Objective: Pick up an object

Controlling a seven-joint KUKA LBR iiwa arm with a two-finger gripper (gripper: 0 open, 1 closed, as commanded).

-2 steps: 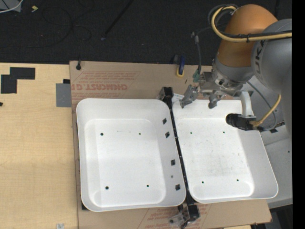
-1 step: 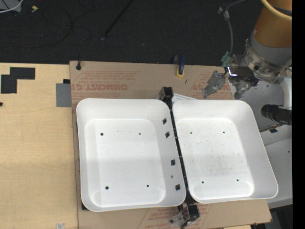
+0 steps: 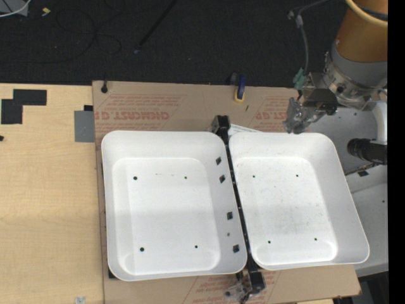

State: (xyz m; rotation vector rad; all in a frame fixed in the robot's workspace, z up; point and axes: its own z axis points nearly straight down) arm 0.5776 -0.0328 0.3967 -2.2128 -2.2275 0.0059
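Gripper (image 3: 297, 124) is seen upper right, above the right bin's (image 3: 342, 170) far rim; finger state cannot be told. No object is seen, so an empty grasp or a rim strike is risked.

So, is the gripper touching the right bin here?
Cannot tell. In the camera view the gripper sits at the right bin's far rim, overlapping it in the picture, but the slanted look-down doesn't show whether it rests on the rim or hangs above it.
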